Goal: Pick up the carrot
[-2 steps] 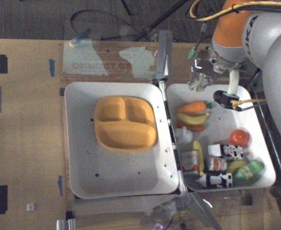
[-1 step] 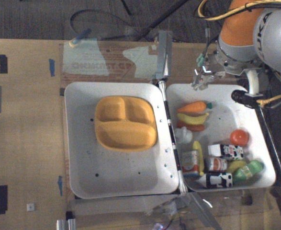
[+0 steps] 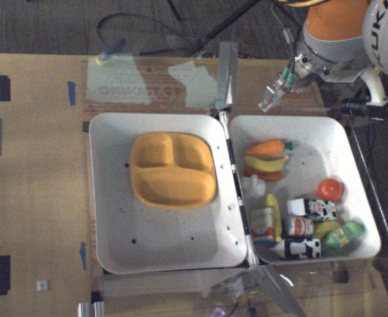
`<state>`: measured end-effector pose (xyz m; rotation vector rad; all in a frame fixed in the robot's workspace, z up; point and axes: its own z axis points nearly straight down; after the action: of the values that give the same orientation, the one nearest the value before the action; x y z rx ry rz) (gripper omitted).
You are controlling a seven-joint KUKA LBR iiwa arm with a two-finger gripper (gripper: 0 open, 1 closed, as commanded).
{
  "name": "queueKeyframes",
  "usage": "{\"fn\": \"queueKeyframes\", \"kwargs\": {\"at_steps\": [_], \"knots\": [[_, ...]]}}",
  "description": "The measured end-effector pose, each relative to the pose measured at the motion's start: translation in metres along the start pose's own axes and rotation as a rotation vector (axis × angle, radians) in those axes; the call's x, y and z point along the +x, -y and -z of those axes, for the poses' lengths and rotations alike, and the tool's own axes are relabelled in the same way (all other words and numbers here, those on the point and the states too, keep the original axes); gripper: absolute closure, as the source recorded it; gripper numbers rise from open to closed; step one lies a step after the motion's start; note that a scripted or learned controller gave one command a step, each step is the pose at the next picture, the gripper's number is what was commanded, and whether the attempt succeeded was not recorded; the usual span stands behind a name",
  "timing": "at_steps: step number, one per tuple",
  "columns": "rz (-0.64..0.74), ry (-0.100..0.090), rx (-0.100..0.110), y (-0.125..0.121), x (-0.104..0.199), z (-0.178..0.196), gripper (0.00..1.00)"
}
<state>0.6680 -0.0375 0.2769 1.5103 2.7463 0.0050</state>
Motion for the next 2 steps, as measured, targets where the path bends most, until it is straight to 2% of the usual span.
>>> {"fn": "queueKeyframes", "kwargs": {"at_steps": [1, 2], "knots": [[0.216, -0.002, 0.003, 0.047, -0.022, 0.029, 1.00], [0.451, -0.004, 0.003, 0.076, -0.073, 0.005, 1.00]]}}
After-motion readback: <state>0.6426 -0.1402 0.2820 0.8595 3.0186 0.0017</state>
